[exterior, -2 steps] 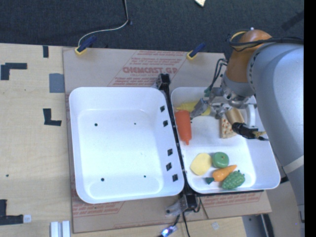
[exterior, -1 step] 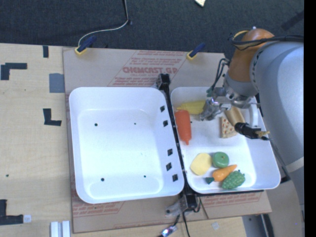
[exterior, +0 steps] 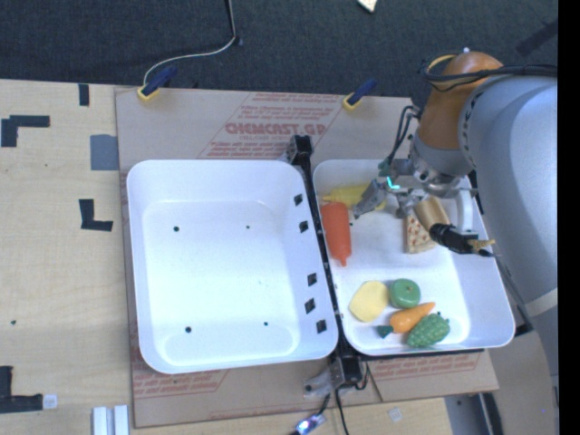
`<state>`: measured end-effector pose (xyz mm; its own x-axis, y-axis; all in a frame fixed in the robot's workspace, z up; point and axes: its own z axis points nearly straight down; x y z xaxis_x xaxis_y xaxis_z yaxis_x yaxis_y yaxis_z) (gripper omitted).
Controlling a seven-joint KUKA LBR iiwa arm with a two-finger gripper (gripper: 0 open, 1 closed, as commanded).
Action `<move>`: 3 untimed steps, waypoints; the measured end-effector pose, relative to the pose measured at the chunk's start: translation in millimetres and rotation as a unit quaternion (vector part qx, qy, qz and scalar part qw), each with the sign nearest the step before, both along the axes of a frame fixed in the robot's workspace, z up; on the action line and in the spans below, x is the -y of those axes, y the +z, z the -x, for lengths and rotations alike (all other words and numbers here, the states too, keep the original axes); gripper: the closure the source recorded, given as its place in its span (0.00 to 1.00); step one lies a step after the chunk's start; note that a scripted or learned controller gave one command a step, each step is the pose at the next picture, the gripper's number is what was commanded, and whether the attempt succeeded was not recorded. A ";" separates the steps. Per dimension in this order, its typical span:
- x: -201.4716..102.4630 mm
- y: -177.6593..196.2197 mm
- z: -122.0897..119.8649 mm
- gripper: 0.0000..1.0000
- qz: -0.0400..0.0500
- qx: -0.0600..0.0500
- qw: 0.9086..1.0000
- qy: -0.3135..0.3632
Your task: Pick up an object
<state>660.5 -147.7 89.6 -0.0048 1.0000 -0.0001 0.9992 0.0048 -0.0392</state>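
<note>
Where toys lie, right bin (exterior: 494,329)

Even, bright overhead light; soft shadows; slightly blurry.

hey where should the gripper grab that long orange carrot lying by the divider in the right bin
Grip the long orange carrot at its middle, coming straight down with the fingers closing across its narrow width. It lies flat, lengthwise along the right bin's left wall, so the wall-side finger has little room; the side facing the bin's centre looks freer.
</note>
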 end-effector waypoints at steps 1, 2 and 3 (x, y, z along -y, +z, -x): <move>-0.8 9.3 1.0 1.00 0.000 -0.004 1.000 0.001; -0.9 9.3 0.3 0.00 0.000 -0.002 1.000 0.001; 46.1 1.4 10.3 0.00 -0.009 0.022 1.000 0.000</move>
